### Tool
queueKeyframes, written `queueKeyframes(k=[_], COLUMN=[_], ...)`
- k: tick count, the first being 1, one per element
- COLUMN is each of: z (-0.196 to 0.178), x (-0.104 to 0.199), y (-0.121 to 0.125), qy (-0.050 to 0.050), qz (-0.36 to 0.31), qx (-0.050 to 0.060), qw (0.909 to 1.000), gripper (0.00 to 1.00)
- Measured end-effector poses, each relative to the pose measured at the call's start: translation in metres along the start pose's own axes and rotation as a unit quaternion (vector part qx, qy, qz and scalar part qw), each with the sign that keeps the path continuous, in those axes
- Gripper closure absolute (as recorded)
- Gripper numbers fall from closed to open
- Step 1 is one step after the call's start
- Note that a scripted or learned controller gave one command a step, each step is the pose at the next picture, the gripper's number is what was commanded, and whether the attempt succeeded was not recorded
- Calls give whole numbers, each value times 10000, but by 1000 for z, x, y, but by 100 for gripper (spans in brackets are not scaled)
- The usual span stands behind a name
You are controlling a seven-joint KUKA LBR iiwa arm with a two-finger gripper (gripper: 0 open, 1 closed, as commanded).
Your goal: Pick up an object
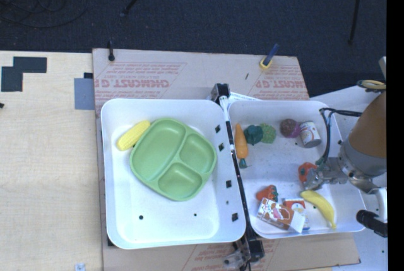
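So the arm [372, 137] comes in from the right and its hand [320, 176] is down low in the right bin [278, 108], sitting right over a small red-orange item [307, 170] near the bin's right side. Can't really tell whether the hand is open or closed from this angle, it's too blurry and the wrist covers most of it. Nothing visibly sits between the fingers.

Just below the hand there's a banana [320, 205], and next to that a red and white carton [282, 213] with a little strawberry-looking thing [267, 192] touching its top edge. Up at the back of that bin: a carrot [240, 141] along the divider, a green broccoli-ish lump [259, 134], a purple thing [289, 127] and a small can [309, 134] lying tilted.

Left bin [120, 200] has a green divided plate [173, 159] with a corn cob [132, 134] just beside its upper left edge. Both bins sit on a cardboard sheet [189, 74] on the counter [44, 168].
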State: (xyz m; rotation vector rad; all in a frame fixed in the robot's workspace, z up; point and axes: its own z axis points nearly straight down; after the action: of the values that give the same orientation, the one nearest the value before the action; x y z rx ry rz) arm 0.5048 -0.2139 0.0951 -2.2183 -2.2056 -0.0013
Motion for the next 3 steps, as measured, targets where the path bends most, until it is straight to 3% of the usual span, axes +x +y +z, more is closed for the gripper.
queueKeyframes(k=[1, 2, 3], z=[0, 8, 8], x=[0, 21, 17], y=[0, 60, 28], qy=[0, -43, -44], qz=[1, -35, -29], qx=[2, -39, -50], qw=[10000, 10000, 10000], gripper=[0, 0, 0])
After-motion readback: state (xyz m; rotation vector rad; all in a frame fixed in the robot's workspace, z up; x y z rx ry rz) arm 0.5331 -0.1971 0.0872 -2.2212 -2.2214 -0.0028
